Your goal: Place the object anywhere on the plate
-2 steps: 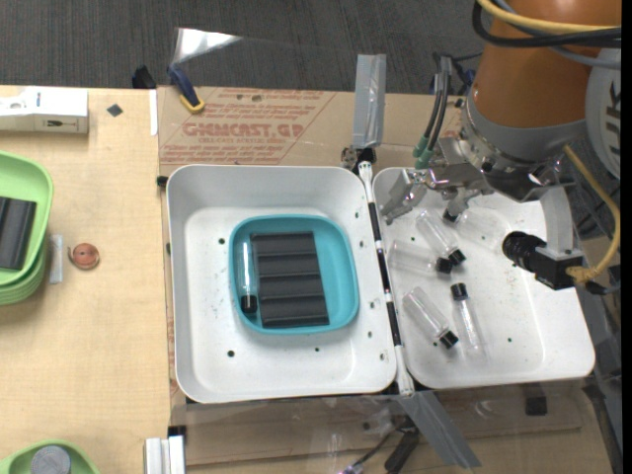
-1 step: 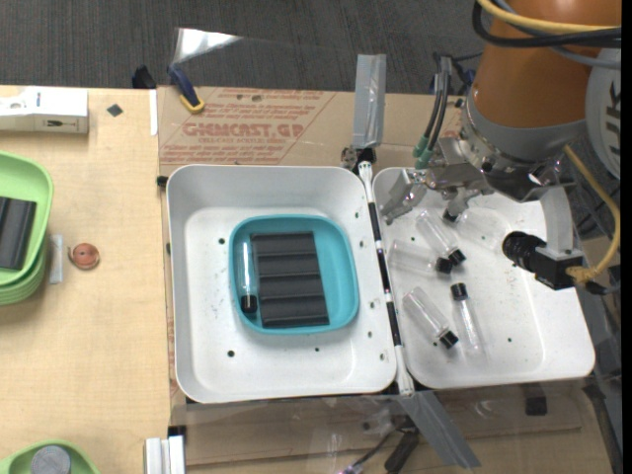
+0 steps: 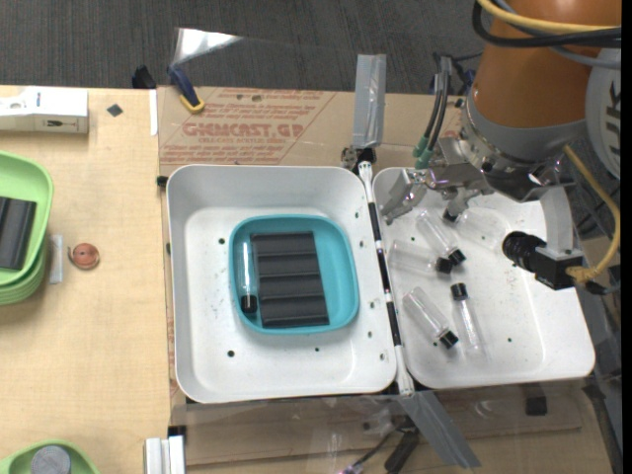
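Camera view, fixed overhead, slanted. Two shallow white bins side by side on wooden bench (image 3: 89, 363).

Left bin (image 3: 197, 363): teal square plate (image 3: 341, 265) at centre, bearing black ribbed block (image 3: 288, 276) and one clear tube (image 3: 245, 279) with black cap, lying along plate's left inner edge beside block.

Right bin (image 3: 533, 354): several clear black-capped vials, loose on floor — one (image 3: 440, 245) near upper centre, one (image 3: 432, 319) lower centre, one thin (image 3: 462, 314) just beside it, one faint (image 3: 407, 261) near left wall. All apart from plate.

Arm, grey with orange band (image 3: 548, 38), over right bin's upper part. Gripper (image 3: 434, 194) low above bin's upper left corner; finger state cannot be told, nothing seen held between them. Black cylindrical fitting (image 3: 538, 257) to arm's lower right.

Surroundings: printed cardboard sheet (image 3: 247, 126) behind left bin; green tray (image 3: 25, 225) at left edge; white box (image 3: 44, 112) upper left; small round reddish disc (image 3: 85, 256) on bench.
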`<action>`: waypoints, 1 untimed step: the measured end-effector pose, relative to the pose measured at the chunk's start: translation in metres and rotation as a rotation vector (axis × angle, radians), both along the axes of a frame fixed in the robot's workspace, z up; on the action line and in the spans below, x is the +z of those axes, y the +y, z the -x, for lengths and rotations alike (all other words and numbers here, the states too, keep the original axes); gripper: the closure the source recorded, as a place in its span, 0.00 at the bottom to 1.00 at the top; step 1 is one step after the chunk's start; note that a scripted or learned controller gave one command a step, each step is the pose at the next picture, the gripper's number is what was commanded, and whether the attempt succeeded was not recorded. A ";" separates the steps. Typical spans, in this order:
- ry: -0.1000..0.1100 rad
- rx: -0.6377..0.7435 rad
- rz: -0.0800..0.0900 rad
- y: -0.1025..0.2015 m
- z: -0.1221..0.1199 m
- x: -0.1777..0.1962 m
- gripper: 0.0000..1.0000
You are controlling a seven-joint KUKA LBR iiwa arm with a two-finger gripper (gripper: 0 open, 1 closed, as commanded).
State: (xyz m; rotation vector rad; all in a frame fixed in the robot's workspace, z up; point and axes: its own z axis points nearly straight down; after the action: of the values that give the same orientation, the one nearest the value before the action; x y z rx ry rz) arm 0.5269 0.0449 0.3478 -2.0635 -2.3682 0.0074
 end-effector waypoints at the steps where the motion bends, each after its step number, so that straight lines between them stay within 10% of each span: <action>1: 0.000 0.000 0.000 0.000 0.000 0.000 0.00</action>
State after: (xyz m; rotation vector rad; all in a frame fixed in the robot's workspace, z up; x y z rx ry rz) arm 0.5269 0.0449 0.3478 -2.0635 -2.3682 0.0074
